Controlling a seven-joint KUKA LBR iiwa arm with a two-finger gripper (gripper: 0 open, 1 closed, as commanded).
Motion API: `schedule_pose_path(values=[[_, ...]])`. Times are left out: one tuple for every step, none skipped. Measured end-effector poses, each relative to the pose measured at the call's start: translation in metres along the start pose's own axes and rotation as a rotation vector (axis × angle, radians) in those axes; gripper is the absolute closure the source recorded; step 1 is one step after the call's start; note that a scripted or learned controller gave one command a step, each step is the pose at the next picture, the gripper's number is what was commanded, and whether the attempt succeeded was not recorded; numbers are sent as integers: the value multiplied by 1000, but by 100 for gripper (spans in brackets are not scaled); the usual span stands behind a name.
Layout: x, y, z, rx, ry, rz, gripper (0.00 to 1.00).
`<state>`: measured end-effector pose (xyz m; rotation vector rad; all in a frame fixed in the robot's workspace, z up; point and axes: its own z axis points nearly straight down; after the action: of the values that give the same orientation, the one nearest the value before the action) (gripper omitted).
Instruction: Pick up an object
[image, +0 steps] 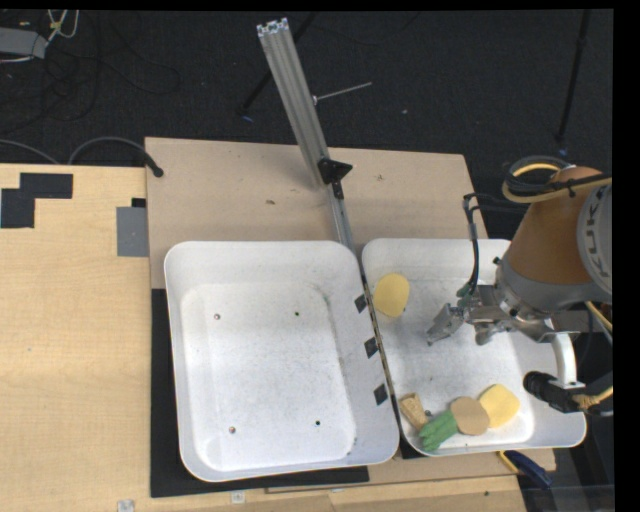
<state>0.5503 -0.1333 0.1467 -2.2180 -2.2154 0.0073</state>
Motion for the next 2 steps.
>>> schedule_pose_path(values=[[1,-1,53,-2,0,0,0],[-1,-1,41,-3,0,7,100]])
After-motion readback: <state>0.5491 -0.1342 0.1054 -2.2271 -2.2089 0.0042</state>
